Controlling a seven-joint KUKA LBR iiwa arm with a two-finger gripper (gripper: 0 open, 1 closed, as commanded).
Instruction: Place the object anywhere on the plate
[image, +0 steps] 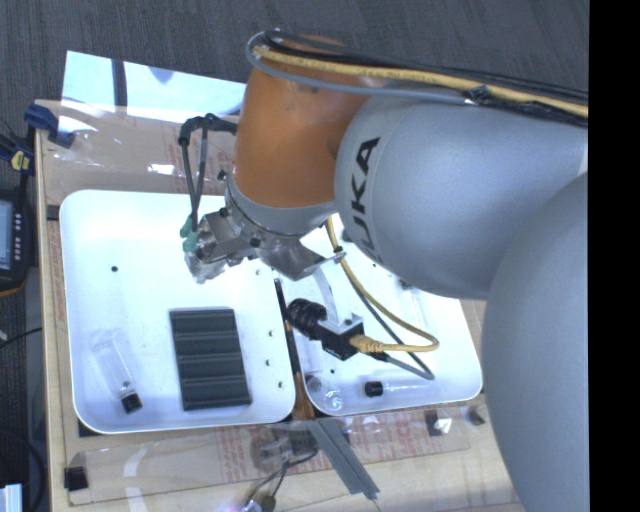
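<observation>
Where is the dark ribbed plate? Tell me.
In the camera view, the dark ribbed plate lies in the left bin, near its front edge, right of a clear vial.

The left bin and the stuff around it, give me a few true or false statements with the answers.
1. A dark ribbed plate lies flat in the left bin. True.
2. A clear tube with a dark cap lies on the plate. False: it lies on the bin floor, to the plate's left, apart from it.
3. The hand hangs over the left bin, above the plate's far end. True.
4. The arm reaches in from the left. False: it comes from the right.
5. The two bins stand far apart. False: they sit side by side.
</observation>
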